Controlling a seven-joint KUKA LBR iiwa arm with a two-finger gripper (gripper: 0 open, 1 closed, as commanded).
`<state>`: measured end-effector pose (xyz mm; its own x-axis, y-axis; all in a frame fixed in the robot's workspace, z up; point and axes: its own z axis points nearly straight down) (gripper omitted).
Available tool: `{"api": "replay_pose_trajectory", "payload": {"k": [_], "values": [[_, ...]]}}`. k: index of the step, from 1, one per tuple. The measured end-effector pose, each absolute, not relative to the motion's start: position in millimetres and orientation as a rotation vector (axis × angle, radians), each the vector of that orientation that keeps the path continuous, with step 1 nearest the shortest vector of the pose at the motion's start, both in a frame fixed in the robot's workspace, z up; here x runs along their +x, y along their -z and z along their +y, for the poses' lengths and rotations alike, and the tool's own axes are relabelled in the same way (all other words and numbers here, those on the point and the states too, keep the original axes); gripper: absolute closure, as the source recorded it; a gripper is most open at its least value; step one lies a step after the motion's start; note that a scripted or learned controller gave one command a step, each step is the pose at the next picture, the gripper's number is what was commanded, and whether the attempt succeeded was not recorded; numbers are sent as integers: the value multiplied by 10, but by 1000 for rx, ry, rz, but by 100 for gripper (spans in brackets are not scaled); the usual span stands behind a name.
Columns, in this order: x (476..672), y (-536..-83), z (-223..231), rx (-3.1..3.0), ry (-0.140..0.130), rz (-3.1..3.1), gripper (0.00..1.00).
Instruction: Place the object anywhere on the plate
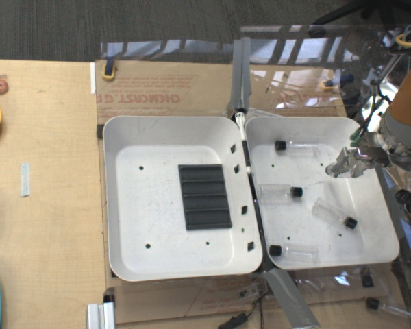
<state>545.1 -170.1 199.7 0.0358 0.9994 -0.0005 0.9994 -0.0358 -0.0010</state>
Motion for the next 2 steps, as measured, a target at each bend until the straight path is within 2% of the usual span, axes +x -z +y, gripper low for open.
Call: {"api": "replay_pose_trajectory", "payload": {"k": [1,2], "values": [[5343,-1575,-1227,-2485,-5,-1919,100],[5096,-1906,-519,-2287,-5,-2151,100]]}}
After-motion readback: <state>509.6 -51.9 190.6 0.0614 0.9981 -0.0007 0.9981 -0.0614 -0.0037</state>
